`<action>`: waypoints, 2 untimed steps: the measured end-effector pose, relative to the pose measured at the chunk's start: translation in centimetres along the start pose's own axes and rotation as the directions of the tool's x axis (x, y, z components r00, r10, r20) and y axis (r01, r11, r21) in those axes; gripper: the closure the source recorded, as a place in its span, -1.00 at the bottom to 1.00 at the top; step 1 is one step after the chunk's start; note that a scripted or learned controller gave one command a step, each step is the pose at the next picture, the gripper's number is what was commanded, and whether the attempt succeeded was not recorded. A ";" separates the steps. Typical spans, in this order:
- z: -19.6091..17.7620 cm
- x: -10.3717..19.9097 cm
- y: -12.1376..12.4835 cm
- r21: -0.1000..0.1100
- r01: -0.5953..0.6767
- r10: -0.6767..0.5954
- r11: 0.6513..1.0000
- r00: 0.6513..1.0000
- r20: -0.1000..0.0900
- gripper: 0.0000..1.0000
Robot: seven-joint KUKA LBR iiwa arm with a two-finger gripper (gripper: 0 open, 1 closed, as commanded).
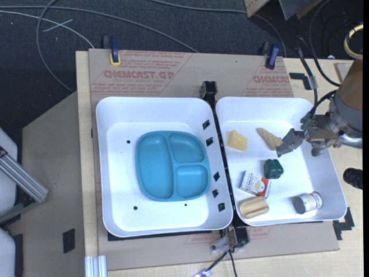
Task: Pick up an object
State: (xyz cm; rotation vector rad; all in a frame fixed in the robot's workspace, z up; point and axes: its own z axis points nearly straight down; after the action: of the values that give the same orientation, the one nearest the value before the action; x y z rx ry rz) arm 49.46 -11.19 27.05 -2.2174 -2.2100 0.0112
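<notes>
Left white bin (109,154): holding blue sectioned plastic plate (172,165) | right white bin (323,172): holding yellow sponge block (237,141), tan wedge (267,136), dark green ball (273,168), small carton (253,183), tan cylinder (253,207), grey-white can (307,202) | gripper (301,143): hovering spread wide, gripping nothing, above the ball.

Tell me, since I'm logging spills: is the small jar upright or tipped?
Tipped. The small jar lies on its side on the right bin's floor, lid end pointing left.

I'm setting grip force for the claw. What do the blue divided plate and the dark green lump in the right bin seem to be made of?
The blue three-compartment plate looks like moulded plastic: uniform colour, smooth rounded ridges, a soft matte sheen. The small dark green lump looks like glossy plastic or rubber, perhaps toy food, judging by faint highlights on its rounded surface; it is too small to tell for sure.
</notes>
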 end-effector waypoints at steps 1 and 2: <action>-0.5 0.0 0.2 -0.012 0.003 -0.003 1.000 1.000 0.002 -1.00; 4.7 0.8 -0.5 -0.007 0.003 -0.003 1.000 1.000 0.000 -1.00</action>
State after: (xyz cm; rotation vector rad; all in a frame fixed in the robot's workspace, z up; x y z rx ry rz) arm 48.88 -10.42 22.37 -2.2169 -2.2169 0.0038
